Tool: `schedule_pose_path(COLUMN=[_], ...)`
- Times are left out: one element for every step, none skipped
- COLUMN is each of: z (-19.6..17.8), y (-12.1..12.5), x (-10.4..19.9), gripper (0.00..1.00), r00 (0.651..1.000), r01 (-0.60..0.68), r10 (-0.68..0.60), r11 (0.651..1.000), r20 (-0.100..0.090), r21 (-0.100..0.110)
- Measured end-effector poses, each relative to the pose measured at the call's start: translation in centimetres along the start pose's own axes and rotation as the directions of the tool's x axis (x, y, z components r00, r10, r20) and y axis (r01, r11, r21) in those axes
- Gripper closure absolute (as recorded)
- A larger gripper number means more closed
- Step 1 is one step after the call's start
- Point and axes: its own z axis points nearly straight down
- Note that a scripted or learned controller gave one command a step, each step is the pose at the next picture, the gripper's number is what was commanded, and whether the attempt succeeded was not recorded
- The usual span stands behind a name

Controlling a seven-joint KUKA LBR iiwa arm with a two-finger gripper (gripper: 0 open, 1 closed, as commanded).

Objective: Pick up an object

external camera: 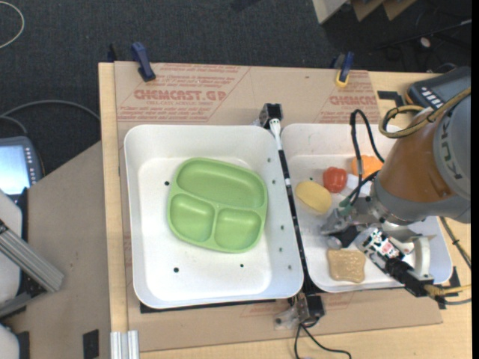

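Two bins (150, 223), one green tray (218, 204), four food items (313, 195).

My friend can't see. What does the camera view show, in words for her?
A grey and orange robot arm reaches into the right white bin, its gripper low among toy foods: a yellow lemon, a red tomato and a tan cracker. The left white bin holds a green divided plate.
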Motion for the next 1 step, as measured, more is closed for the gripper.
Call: schedule_pose_path(z=[-9.59], y=[6.08], x=[5.14], gripper=[1.0], r00=[1.0], r01=[0.01], r10=[-0.01], r11=[1.0], r20=[-0.001], r21=[-0.013])
